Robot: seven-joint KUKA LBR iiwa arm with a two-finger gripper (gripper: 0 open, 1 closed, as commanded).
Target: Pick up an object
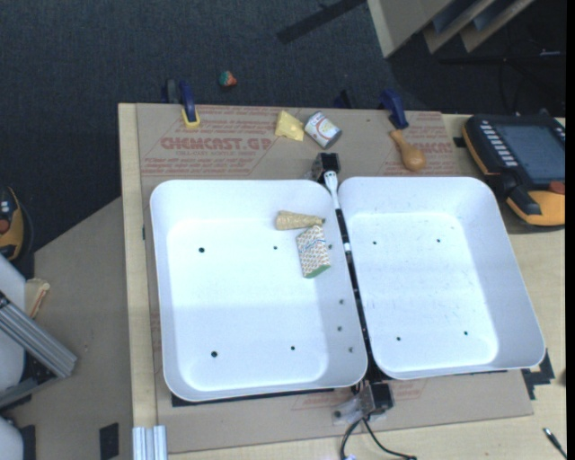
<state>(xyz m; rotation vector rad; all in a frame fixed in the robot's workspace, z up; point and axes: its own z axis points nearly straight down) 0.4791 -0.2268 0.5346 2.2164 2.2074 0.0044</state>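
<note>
"CHEMCAST" lettering (216, 143) on board (269, 153)

A dark blue-grey carpeted floor (108, 54) filled the upper left of the frame. A pale wooden bench top (90, 269) lay at lower left, and beige shelving furniture (440, 22) stood at the upper right. Light fell evenly from above.

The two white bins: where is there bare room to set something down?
The right bin shows bare floor from wall to wall. In the left bin, the near half and left side are bare. Its far right corner is crowded: a tan piece and a patterned packet lie close to the divider.
</note>
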